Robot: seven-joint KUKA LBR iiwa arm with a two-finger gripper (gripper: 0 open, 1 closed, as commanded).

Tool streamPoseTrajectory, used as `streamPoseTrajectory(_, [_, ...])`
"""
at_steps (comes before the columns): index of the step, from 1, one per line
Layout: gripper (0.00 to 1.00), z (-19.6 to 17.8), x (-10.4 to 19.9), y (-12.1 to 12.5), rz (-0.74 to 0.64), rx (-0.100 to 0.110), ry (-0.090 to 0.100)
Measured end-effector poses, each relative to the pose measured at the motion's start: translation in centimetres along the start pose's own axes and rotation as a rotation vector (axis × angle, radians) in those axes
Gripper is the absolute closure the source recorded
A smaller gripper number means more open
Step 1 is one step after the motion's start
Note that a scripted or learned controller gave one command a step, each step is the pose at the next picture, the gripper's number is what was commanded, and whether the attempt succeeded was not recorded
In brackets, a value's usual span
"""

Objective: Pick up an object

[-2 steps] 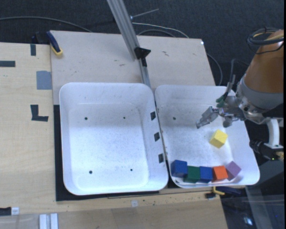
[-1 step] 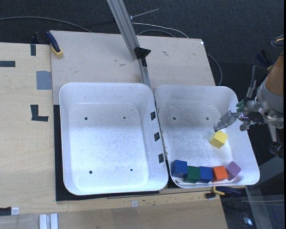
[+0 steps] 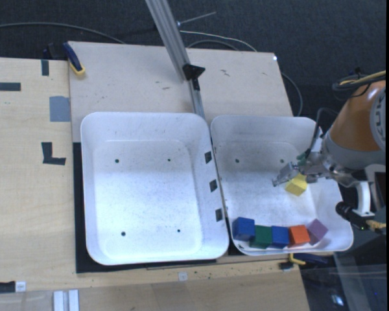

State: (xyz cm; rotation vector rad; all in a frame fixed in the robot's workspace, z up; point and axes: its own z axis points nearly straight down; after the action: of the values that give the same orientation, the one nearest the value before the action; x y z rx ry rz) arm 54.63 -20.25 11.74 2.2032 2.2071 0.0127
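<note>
Two shallow white plastic bins w/ rounded corners sit side by side on a pale wooden bench (image 3: 26,193). Left bin (image 3: 91,173), center-left of frame, has a speckled, dusty floor w/ four small dark dots. Right bin (image 3: 259,135), center-right, carries the same grey speckling.

Arm (image 3: 356,125) comes in from right edge, smooth grey casing w/ glossy orange band. Its gripper (image 3: 290,175) is over the right half of the right bin, metallic fingers pointing left. A small yellow block (image 3: 297,186), cube-ish and tilted, sits right at the fingertips, touching or just under them. Can't tell if the claw is clenched on it or released; the fingers are too small and blurred to read.

Along the right bin's lower wall, a row of small matte cubes packed close together: blue block (image 3: 244,227), green block (image 3: 262,236), a second blue block (image 3: 280,236), orange block (image 3: 299,235), purple block (image 3: 318,229).

A ribbed aluminium rail (image 3: 168,28) slants down from top center to the gap betw. the bins. Blue-and-yellow clamp (image 3: 74,59) lies upper left on the board. Dark carpet-like floor (image 3: 298,18) across the top.
</note>
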Motion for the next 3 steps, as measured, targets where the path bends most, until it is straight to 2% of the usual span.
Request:
streamPoseTrajectory(1, [0.00,1.3,-0.6,-1.5,0.001,0.008,0.001])
streamPoseTrajectory(2, [0.00,2.7,-0.5,3.8,-0.002,0.020,0.010])
streamPoseTrajectory(3, [1.00,1.7,-0.6,3.6,-0.001,0.025,0.010])
